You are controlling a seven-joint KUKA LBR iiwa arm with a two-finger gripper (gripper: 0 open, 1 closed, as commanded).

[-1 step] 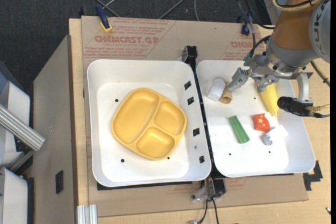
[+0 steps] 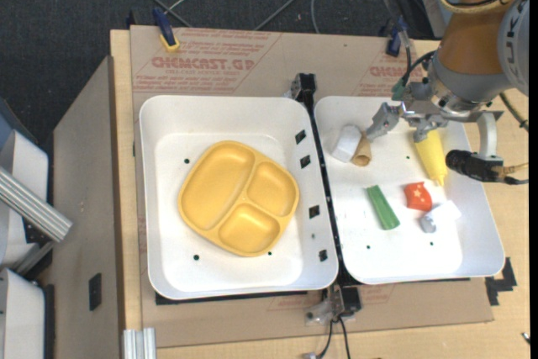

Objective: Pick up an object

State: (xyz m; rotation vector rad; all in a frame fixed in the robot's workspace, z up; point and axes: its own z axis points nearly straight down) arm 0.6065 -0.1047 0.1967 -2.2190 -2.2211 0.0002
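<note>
Gripper low over right bin's far side, fingers spread, holding nothing, near ice-cream cone and yellow corn. Yellow divided tray in left bin.

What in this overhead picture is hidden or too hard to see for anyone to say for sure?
- End effector: the camera view looks down past the arm's wrist, so whether it grips anything is unclear.
- Yellow object: its upper end lies under the arm's metal parts.
- Small grey item: too small to identify.
- White piece beside the tan cone: blends into the right bin, outline uncertain.
</note>
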